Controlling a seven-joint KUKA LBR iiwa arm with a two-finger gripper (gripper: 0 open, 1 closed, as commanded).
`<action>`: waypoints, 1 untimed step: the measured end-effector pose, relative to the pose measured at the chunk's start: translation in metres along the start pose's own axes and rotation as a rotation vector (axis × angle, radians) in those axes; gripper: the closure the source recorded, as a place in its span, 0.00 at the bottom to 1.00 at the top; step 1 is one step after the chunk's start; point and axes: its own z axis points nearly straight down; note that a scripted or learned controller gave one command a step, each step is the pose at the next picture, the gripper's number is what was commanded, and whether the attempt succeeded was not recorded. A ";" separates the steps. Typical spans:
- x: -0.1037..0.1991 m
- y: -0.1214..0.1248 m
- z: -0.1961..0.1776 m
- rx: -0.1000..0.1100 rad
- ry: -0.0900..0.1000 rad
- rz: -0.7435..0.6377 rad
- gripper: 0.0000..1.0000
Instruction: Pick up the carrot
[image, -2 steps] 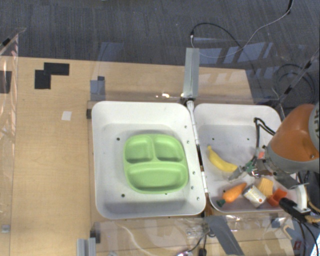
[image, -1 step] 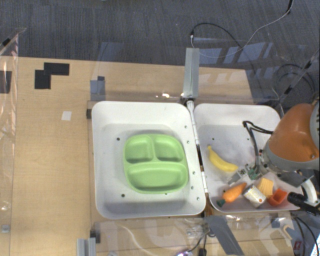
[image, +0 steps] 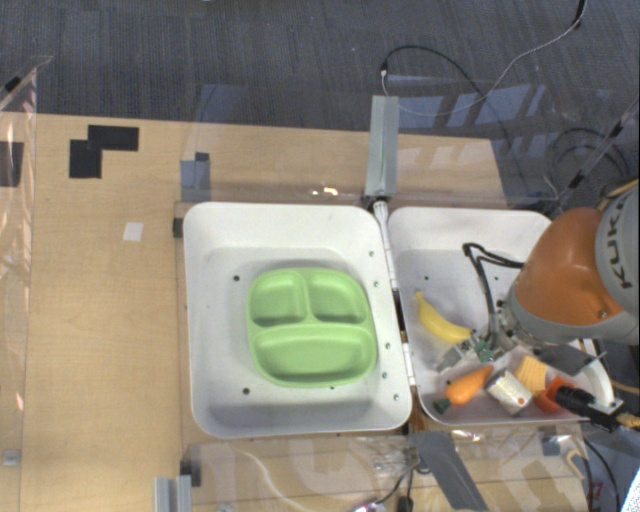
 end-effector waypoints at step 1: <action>-0.064 -0.036 0.001 0.004 0.002 0.121 0.00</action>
